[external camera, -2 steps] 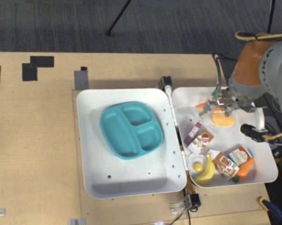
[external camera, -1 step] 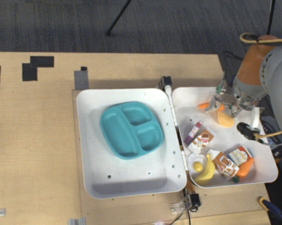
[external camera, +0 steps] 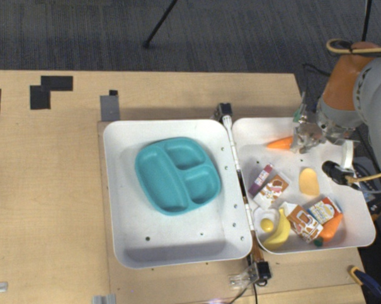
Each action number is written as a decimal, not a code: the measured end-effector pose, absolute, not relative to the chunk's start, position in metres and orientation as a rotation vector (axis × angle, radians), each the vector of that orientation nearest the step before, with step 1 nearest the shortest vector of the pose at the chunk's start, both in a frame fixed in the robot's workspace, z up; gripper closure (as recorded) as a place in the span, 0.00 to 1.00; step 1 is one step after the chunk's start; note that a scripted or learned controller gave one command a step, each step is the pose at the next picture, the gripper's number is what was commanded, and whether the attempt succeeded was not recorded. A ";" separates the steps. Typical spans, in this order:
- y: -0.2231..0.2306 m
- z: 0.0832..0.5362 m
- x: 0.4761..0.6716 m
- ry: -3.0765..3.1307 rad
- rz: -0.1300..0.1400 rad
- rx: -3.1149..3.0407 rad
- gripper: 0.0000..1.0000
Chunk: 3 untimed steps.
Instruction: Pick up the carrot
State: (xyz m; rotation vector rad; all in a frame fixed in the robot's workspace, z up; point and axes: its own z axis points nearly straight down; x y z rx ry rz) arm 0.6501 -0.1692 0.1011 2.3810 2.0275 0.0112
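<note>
End effector (external camera: 305,139) at carrot (external camera: 279,144) thick end; finger state indiscernible.

1. You look down on a light wooden bench (external camera: 48,205) that fills most of the view.
2. Beyond its far edge you see dark grey carpet (external camera: 78,27).
3. A thin black rod (external camera: 166,17) slants across that carpet near the top middle.
4. Black blocky marks (external camera: 49,90) sit on the bench at upper left.
5. The light is even, with soft shadows.
</note>
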 end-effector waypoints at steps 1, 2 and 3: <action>-0.169 0.101 0.650 2.029 0.010 2.381 0.00; -0.190 0.082 0.656 1.871 -0.027 2.546 0.00; -0.189 0.097 0.661 1.872 -0.010 2.521 1.00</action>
